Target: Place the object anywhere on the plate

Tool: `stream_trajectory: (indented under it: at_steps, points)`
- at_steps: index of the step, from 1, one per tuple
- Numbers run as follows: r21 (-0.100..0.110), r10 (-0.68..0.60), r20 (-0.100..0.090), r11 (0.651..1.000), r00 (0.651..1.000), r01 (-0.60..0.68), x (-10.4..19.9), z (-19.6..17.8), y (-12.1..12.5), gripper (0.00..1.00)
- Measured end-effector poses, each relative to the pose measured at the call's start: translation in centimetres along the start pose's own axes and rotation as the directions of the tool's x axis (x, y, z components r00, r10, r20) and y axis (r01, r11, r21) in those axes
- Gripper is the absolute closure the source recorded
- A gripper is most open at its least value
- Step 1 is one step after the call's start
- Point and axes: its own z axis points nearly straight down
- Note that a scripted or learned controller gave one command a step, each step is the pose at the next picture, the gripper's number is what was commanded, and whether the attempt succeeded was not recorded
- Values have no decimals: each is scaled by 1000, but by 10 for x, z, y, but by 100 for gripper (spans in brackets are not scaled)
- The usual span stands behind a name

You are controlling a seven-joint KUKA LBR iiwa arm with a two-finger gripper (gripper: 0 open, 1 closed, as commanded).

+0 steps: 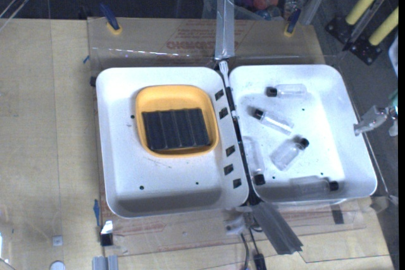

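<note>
The camera view looks down on two white bins side by side. In the left bin [120,186] sits a yellow plate [175,98], squarish with rounded corners, and on it lies a dark ribbed slab [176,128], flat, its long axis running left to right and its ribs running toward and away from the camera. The right bin [335,104] holds several clear vials with black caps: one [286,91] lies near the far wall with its cap to the left, one [272,121] slants with its cap up-left, one [290,152] slants with its cap up-right. Behind the bins, faint reddish print [193,40] on the clear sheet is too blurred to read. A piece of grey metal [373,120] shows at the right edge; whether it is the gripper cannot be told
</note>
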Motion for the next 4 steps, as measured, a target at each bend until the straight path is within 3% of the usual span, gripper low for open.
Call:
stream_trajectory:
  at_steps: [1, 2, 3, 4]
  points:
    - [0, -18, 0, 1000, 1000, 18, -2, 17, 23, 0]
    - [5, -25, -3, 1000, 1000, 25, -1, 22, 13, 0]
    - [6, 33, -4, 999, 999, -33, -3, 43, 26, 0]
    - [6, 36, -4, 999, 999, -36, -2, 37, 14, 0]
